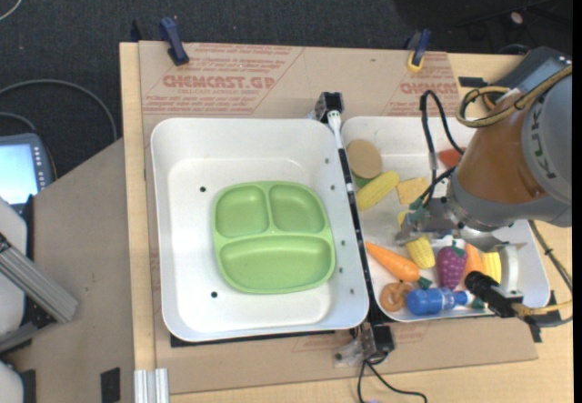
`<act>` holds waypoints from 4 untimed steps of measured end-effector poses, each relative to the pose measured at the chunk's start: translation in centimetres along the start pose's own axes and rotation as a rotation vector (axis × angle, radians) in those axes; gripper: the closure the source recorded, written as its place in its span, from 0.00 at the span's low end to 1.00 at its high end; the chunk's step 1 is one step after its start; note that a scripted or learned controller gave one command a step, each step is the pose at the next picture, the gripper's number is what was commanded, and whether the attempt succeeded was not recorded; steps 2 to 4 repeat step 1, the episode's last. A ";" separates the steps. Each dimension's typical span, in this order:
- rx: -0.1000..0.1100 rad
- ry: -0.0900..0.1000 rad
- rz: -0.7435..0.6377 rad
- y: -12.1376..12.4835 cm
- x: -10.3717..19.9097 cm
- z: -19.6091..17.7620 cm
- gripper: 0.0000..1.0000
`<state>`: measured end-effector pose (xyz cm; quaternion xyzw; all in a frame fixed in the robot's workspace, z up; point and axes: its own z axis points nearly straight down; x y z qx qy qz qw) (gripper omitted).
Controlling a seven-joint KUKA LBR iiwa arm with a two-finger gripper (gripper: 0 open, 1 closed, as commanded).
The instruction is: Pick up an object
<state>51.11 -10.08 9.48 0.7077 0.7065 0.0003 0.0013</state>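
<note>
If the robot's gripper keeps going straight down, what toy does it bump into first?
Probably the small yellow corn piece: the gripper hangs right over it in the right bin. The purple grapes and orange carrot sit close beside, and height is hard to judge from above.

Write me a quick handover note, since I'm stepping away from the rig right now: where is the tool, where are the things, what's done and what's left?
Tool: low in the right bin, over the toy food; whether it grips anything cannot be told.
Near it: a corn cob, purple grapes, a carrot, a blue bottle. A second corn cob and a brown disc lie further back.
Left bin: holds a green divided tray.
Done: nothing visibly lifted.
Left: grasp one object and raise it.
</note>
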 end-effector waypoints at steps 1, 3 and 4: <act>-0.008 0.005 -0.014 0.1 11.1 -9.5 1.00; -0.008 0.005 -0.014 0.1 11.1 -9.5 1.00; -0.008 0.005 -0.014 0.1 11.1 -9.5 1.00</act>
